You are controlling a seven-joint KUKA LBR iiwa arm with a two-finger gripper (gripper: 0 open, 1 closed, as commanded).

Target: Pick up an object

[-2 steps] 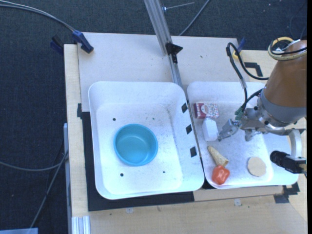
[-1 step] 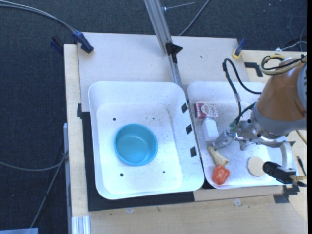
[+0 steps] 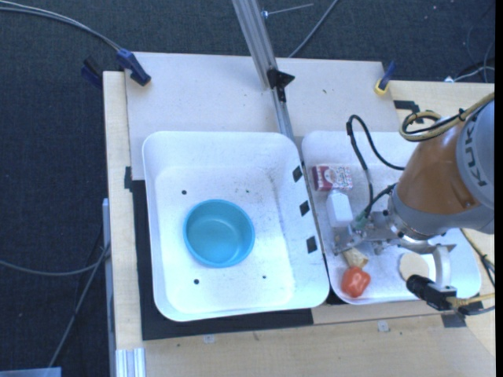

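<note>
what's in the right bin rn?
In the right bin: a red-and-white carton, a white block, a tan piece and a red-orange object. The arm covers the bin's right part, hiding anything under it.

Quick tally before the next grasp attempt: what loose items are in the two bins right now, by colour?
Blue: 1, the blue bowl in the left bin.
Red: 2, the red-and-white carton and the red-orange fruit-like object, both in the right bin.
White: 1, the small white block, right bin.
Tan: 1, a small piece near the end effector.
Total: 5

Blue bowl sits in left bin; pincer over right bin.
</note>
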